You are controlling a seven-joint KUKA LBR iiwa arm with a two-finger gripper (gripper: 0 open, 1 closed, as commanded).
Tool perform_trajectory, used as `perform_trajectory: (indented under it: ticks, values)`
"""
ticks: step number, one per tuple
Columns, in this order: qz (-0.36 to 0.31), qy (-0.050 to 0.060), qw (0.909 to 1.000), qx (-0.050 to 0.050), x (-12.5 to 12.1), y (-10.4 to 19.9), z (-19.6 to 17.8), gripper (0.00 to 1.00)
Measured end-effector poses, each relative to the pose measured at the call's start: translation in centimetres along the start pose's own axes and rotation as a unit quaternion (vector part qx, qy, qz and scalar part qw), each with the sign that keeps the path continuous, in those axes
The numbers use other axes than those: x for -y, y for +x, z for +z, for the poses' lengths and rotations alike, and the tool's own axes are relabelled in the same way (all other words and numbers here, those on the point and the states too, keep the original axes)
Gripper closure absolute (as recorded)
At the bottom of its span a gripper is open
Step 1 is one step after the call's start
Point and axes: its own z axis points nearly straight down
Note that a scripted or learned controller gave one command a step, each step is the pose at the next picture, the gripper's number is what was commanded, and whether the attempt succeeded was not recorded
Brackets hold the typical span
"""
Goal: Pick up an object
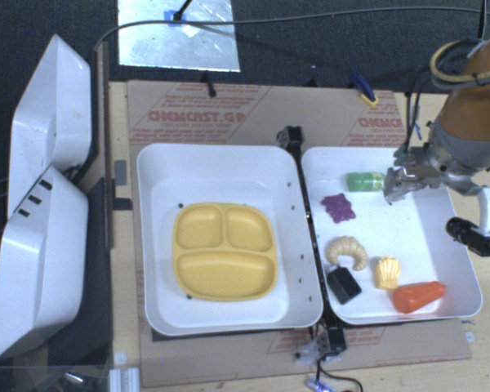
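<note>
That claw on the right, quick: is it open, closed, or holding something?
Claw: cannot be told from this view; it hangs over the right bin beside the green object, with nothing seen in its grip.

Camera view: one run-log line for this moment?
pincer over right bin | beside green object | nothing seen gripped | yellow tray in left bin

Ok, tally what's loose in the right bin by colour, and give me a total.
Green: 1, green item
Purple: 1, purple piece
Tan: 1, croissant
Black: 1, black block
Yellow: 1, yellow piece
Orange: 1, carrot
Total: 6
</note>
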Motion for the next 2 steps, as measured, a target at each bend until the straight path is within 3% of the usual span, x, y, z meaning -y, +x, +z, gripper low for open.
perform_trajectory:
  ticks: [2]
  values:
    - [0.0, 0.001, 1.0, 0.0, 1.1, 11.5, 1.2, 1.0]
